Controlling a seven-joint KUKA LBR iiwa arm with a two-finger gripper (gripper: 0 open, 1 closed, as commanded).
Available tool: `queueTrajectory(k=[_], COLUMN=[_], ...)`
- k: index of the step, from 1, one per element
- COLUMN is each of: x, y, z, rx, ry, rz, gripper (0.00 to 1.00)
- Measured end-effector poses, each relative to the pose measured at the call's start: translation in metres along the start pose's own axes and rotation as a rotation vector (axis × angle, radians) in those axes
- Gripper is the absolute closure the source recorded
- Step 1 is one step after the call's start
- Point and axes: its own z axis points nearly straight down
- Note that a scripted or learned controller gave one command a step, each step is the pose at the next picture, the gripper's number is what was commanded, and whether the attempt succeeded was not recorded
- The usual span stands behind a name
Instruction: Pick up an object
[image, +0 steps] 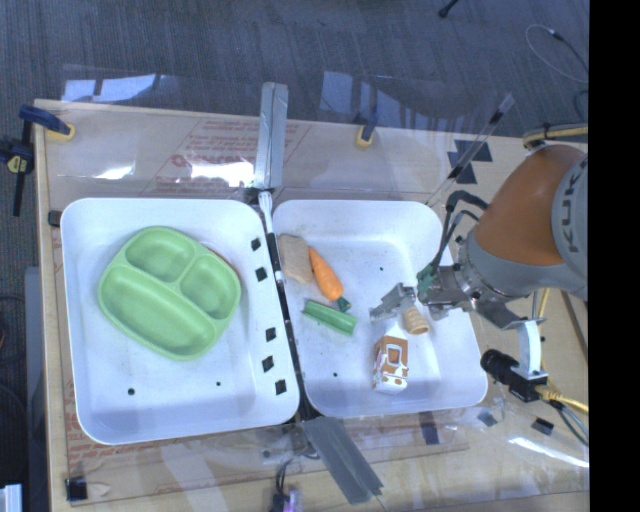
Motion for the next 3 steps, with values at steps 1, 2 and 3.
queueTrajectory(k=[1,2,3], x=[-0.006,0.0,0.0], y=[0.023,-0.015,-0.014], z=[0.104,0.115,0.106], rx=[0.002,-0.004,-0.003], ry=[0.0,-0.001,-0.001], rz=[0.018,0.009,0.005], gripper=[0.0,0.0,1.0])
